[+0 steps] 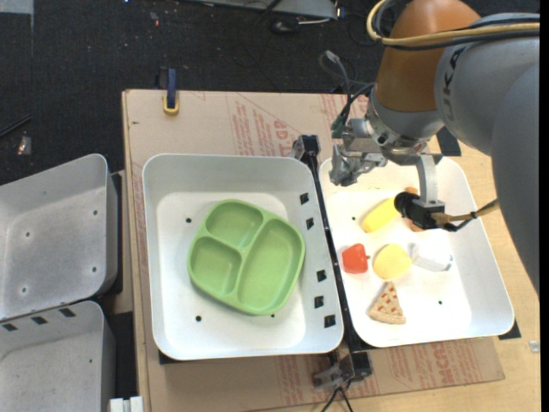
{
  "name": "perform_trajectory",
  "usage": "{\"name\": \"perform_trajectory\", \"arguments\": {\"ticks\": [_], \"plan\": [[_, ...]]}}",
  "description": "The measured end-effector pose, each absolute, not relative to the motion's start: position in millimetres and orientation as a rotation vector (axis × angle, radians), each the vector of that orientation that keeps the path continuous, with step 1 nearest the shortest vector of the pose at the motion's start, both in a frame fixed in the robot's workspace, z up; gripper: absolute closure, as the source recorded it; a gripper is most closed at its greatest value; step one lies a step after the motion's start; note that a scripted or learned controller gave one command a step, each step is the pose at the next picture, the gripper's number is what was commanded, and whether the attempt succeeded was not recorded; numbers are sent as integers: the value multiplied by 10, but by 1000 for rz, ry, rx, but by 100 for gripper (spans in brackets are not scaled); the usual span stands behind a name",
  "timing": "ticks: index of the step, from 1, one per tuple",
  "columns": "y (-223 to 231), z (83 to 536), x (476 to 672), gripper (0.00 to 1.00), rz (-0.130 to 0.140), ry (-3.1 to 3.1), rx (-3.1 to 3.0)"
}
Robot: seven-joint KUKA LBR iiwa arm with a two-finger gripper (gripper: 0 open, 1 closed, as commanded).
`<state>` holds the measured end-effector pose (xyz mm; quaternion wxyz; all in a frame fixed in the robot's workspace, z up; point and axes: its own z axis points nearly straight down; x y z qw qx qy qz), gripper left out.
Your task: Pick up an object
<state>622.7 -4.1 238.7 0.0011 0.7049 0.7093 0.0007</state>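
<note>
The left bin (163,230) holds a smooth green plate (246,255) with three compartments. The right bin (480,307) holds yellow pieces, a red piece (355,258) and a pizza slice (388,304); the gripper (347,168) hangs over its back left corner

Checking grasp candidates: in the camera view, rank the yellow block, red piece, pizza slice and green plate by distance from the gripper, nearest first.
From the gripper, at the far left corner of the right bin:
1. Yellow block, just below and right of it.
2. Red piece, near the bin divider.
3. Green plate, in the left bin.
4. Pizza slice, near the right bin's front edge.
</note>
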Motion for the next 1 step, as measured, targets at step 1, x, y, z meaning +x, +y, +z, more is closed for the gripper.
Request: {"name": "perform_trajectory", "arguments": {"ticks": [1], "plan": [[482,2472,6275,100,4,2229,2212]]}}
